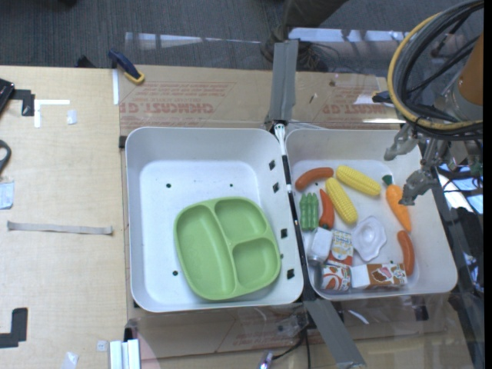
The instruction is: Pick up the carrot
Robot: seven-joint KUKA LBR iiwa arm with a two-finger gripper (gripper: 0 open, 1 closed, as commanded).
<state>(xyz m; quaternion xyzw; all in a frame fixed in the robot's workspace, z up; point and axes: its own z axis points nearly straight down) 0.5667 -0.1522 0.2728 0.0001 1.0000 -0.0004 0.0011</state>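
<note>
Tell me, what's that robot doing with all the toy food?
A grey robot arm reaches in from the right, and its tool hangs just above the carrot at the right side of the right bin. The carrot lies in the bin among corn cobs, sausages and small packets. Nothing is lifted yet. The left bin holds a green divided plate.

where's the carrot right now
In the camera view the carrot lies in the right bin near its right wall, just right of a corn cob and directly under the tool.
</note>
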